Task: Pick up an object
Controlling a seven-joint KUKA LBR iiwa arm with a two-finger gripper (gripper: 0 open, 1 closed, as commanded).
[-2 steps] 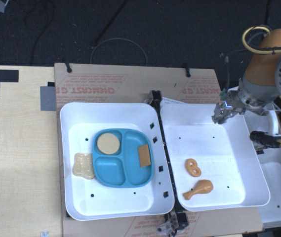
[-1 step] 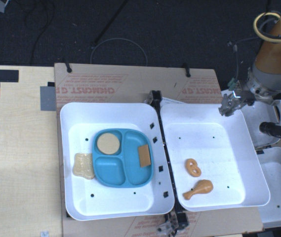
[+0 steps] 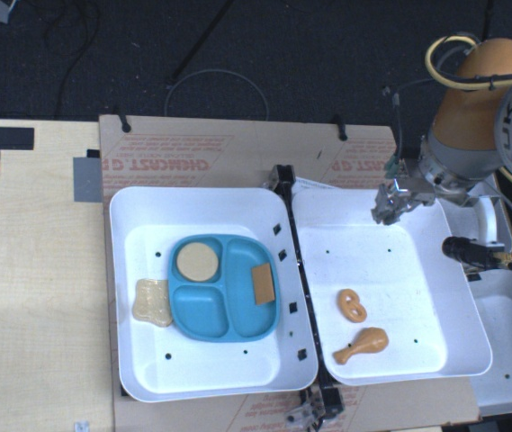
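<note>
Pretzel (image 3: 352,305) in right bin (image 3: 417,241) — pincer (image 3: 389,207) apart.

Left bin (image 3: 139,219): blue tray (image 3: 222,322), bread (image 3: 152,301). Right bin (image 3: 417,241): pretzel (image 3: 352,305), drumstick (image 3: 362,344); hand (image 3: 389,207) above far edge.

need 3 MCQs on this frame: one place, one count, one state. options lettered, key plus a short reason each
1. Where does the pretzel lie?
A. right bin
B. blue tray
C. on the bench

2. How many food items sit in the blue tray?
A. none
B. two
C. four

3. Where is the gripper?
A. above the right bin's far edge, away from the food
B. touching the drumstick
C. over the left bin

Key: 1 A, it lies on that bin's floor above the drumstick. 2 B, round cracker and brown slab. 3 A, it hangs near the far rim.
</note>
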